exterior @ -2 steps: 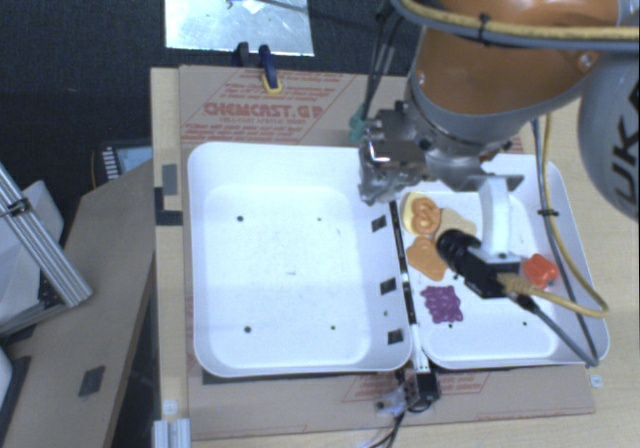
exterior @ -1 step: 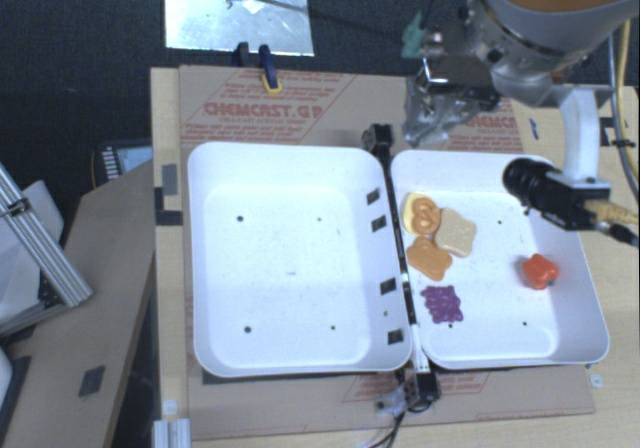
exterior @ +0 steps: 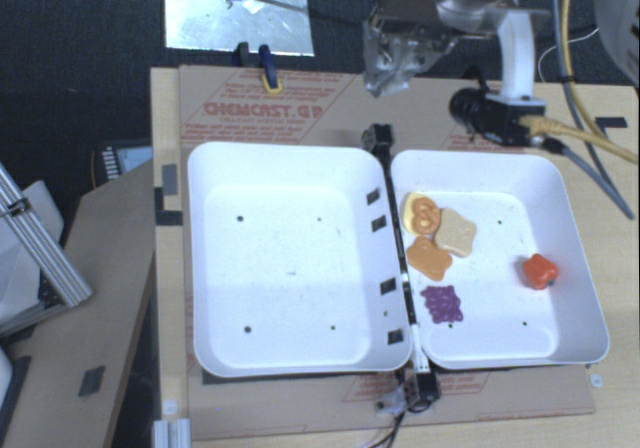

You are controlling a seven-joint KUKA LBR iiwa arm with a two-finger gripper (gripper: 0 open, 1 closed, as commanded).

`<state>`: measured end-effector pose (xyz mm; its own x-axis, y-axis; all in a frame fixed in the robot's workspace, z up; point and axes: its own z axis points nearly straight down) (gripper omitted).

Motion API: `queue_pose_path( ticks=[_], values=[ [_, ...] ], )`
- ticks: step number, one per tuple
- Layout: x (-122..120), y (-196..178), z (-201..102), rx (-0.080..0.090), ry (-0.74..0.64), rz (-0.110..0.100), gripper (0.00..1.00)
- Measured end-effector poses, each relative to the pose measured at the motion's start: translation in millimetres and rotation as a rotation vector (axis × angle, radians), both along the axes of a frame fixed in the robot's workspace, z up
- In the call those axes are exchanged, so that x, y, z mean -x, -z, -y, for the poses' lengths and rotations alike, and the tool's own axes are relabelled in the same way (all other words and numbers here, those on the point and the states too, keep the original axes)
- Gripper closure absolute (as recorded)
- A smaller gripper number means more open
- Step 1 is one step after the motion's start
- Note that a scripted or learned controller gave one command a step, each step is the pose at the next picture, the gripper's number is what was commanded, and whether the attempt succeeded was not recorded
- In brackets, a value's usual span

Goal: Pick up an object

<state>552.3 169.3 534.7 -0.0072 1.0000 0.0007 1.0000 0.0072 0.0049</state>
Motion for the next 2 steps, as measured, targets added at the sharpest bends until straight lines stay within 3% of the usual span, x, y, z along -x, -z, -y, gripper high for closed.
queue_pose_path(
  ticks=[1,2],
  values=[
    [60,-1,24,-0.001,0.002,-0.004,1.00],
    [-13,124,-30,0.000,-0.001,-0.004,1.00]
  ],
)
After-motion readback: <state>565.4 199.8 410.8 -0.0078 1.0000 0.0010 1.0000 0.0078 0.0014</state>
